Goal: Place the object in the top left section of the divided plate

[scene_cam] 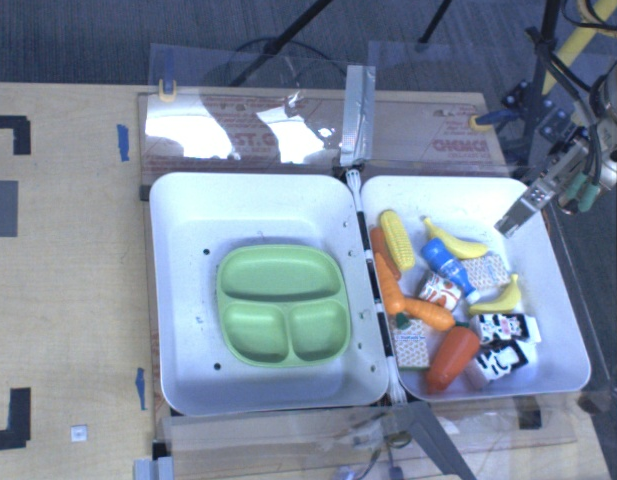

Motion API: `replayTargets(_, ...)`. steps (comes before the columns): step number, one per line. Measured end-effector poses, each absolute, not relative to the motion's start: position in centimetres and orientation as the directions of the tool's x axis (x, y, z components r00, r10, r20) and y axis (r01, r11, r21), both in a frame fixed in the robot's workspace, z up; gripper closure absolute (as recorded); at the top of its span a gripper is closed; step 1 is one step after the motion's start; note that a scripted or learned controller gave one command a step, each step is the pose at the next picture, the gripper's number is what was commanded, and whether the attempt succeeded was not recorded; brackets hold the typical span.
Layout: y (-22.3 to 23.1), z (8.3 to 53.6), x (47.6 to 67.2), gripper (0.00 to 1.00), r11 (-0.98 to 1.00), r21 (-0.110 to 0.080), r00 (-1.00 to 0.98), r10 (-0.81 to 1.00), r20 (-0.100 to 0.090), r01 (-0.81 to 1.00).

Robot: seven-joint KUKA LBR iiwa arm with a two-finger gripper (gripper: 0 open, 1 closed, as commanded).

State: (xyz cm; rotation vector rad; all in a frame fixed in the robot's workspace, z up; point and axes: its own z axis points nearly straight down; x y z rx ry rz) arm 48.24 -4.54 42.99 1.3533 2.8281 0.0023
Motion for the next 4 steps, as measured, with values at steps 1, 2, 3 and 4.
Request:
replayTargets(1,-2.9,22.4,48.0,1.0,0.742,0.001,-0.742,0.671,0.0,0.671)
replayTargets(2,-1.3,19.4,50.2,1.0,0.753,0.0,-0.753,0.658,0.002,0.658)
replayTargets(3,-10.0,22.1,48.0,1.0,0.58,0.003,-0.58,0.815,-0.004,0.815)
replayTargets(4,-9.7,30.1,49.6,1.0,0.579,0.002,-0.579,0.815,-0.002,0.815)
